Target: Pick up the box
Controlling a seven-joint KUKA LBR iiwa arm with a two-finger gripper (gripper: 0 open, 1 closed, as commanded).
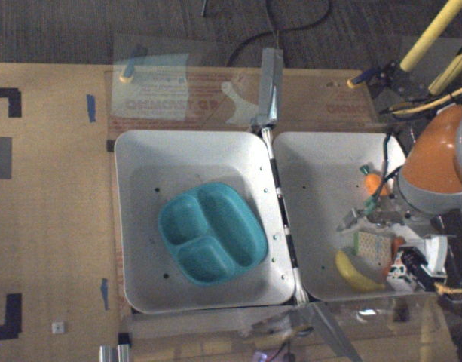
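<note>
The box (371, 244) is small and pale, with a printed green and cream face. It lies flat near the front of the right bin (321, 164). My gripper (372, 217) hangs just behind the box and slightly above it, under the arm's orange band (435, 157). Its grey fingers (350, 219) stand apart, open, with nothing between them. The box sits free on the bin floor, apart from the fingers.
A yellow banana (356, 271) lies in front of the box. A small orange item (374, 181) sits behind the gripper, and a red and white item (402, 264) lies right of the box. The left bin (140, 164) holds a teal divided plate (212, 232).
</note>
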